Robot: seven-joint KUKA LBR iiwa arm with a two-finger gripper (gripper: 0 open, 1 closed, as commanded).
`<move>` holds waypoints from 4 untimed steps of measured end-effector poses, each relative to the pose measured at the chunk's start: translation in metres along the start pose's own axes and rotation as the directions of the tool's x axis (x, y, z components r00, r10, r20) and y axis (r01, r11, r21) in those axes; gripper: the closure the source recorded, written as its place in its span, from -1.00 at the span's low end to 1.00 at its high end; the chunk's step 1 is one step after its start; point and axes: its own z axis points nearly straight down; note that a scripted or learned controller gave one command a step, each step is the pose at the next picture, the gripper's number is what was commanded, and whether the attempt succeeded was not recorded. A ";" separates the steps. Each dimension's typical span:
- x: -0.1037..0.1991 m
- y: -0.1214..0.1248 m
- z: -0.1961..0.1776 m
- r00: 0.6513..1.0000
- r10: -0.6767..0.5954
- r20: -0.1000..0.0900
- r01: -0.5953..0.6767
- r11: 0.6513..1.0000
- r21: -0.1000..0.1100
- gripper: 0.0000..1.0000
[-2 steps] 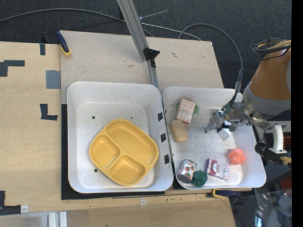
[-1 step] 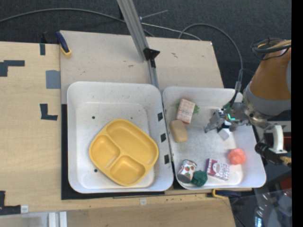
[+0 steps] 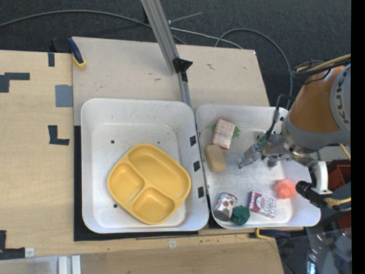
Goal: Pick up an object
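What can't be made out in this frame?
- Two-finger gripper, camera view: too small and blurred to tell finger state.
- Small printed carton: label too small to read.
- Right white bin: its right wall is hidden by the grey arm.

Both bins (image 3: pixel 91 153) are white, and the left one holds a plain yellow divided tray (image 3: pixel 149 182). In the right bin I see a tan lump (image 3: pixel 215 158), a small box (image 3: pixel 224 133) printed in cream, red and green, a coral-pink ball (image 3: pixel 285 188), a dark green piece (image 3: pixel 240 215), and a purple-and-white packet (image 3: pixel 262 204). The arm (image 3: pixel 319 104) is grey with a broad orange band.
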 end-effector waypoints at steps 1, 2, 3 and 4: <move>0.003 -0.004 0.064 1.000 0.001 -0.001 -0.001 1.000 0.002 -1.00; 0.003 -0.005 0.080 1.000 0.000 0.002 0.000 1.000 -0.005 -1.00; 0.004 -0.005 0.070 1.000 0.000 0.001 0.000 1.000 -0.004 1.00; 0.011 -0.004 0.009 1.000 -0.001 0.001 0.001 1.000 -0.010 1.00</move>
